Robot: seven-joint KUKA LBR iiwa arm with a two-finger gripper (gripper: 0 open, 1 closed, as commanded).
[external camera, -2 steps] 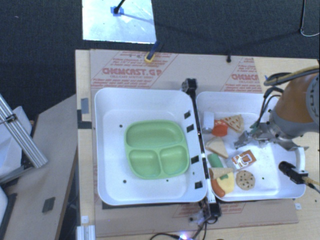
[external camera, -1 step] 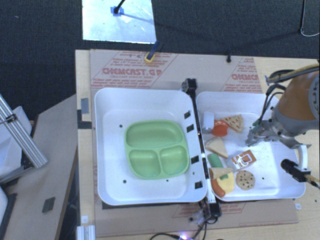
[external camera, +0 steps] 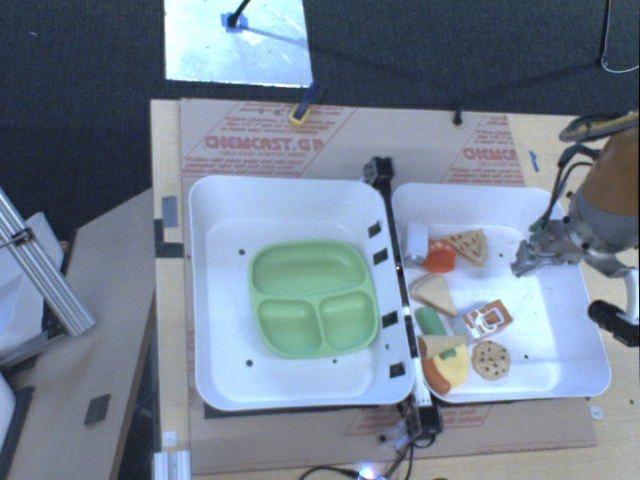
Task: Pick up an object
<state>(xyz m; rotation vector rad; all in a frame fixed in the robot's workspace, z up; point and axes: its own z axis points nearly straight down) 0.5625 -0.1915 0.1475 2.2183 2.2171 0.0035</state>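
Observation:
My gripper (external camera: 527,262) hangs over the right part of the right bin (external camera: 560,368), reaching in from the right edge of the view. Toy food lies along that bin's left side: a pizza slice (external camera: 467,245), a red piece (external camera: 439,259), a white cylinder (external camera: 416,238), a sandwich wedge (external camera: 435,292), a green piece (external camera: 431,320), a red-and-white carton (external camera: 487,318), a cookie (external camera: 490,360) and a yellow-and-orange piece (external camera: 446,364). Nothing shows between the gripper and the bin floor below it.
The left bin (external camera: 225,348) holds a green three-compartment plate (external camera: 312,298). A black divider (external camera: 393,278) runs between the two bins. Cardboard (external camera: 270,138) lies under both, and a metal plate (external camera: 237,28) sits beyond the bench.

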